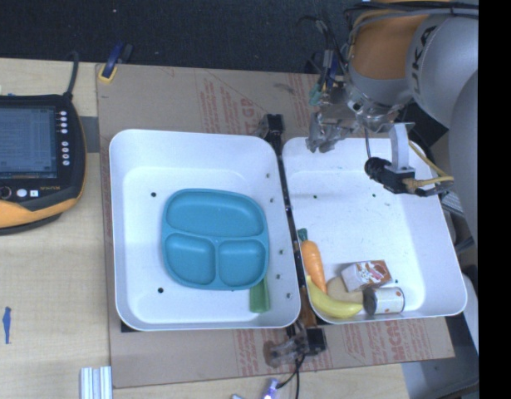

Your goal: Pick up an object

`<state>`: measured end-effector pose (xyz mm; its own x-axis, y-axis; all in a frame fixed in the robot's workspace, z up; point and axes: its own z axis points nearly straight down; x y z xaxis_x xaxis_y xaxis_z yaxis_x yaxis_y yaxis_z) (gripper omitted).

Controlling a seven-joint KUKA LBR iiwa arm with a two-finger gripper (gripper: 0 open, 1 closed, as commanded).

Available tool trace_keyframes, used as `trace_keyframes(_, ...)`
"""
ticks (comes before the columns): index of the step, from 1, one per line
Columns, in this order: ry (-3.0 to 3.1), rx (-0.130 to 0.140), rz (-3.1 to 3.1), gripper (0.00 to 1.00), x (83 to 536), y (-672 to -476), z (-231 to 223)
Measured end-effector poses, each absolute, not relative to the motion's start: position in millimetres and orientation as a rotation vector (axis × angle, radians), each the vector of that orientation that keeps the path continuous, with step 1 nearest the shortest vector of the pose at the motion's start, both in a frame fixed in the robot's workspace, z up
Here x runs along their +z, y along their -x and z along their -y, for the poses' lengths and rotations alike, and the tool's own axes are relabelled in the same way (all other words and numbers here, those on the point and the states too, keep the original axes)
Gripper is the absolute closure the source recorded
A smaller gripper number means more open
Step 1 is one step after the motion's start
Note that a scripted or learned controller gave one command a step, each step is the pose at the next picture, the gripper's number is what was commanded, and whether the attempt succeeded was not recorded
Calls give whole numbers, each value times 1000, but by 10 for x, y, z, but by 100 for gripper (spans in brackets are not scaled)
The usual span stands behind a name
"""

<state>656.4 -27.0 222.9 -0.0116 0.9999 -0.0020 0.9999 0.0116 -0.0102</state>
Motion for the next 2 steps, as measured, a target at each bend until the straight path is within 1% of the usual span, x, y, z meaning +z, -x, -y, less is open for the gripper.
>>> trace_keyframes(1,2204,14,2230,0,2228,-6563,270)
trace_keyframes(2,2202,15,2232,100,2331,-6566,277)
